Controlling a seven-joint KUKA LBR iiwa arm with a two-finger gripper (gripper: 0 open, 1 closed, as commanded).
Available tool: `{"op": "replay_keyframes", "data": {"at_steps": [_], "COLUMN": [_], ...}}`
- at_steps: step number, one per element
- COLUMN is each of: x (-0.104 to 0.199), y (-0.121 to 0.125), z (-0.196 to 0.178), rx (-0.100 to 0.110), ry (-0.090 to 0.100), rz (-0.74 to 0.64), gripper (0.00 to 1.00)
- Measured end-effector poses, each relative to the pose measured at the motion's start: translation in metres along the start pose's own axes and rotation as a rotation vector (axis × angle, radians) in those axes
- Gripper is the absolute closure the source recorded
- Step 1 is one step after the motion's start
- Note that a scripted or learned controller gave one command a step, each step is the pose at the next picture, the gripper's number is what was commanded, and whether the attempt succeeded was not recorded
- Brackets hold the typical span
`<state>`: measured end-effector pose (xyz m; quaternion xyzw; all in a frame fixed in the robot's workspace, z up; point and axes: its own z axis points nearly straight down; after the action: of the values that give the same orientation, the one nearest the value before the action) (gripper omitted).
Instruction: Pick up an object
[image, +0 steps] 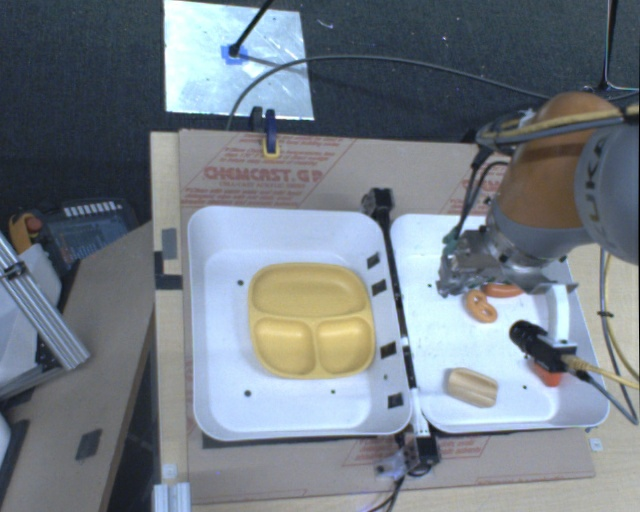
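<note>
Over the right bin's (580, 405) far half, the hand (466, 277) hangs low beside an orange ring toy (481, 306), likely its target; its opening cannot be told; a tan block (471, 387) lies near the front edge, a yellow divided tray (308, 318) fills the left bin (215, 330)

The cardboard sheet (300, 165) reads "CHEMCAST GP" in red.

Yellow divided tray (305, 320) centred in left bin (215, 300); cardboard sheet (300, 175) beneath; foil square (237, 60) behind.
</note>
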<state>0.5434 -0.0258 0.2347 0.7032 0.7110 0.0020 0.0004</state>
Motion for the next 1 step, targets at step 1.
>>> {"op": "replay_keyframes", "data": {"at_steps": [1], "x": [0.0572], "y": [0.0166], "z": [0.0112], "rx": [0.001], "ry": [-0.001], "rz": [0.001], "gripper": [1.0]}}
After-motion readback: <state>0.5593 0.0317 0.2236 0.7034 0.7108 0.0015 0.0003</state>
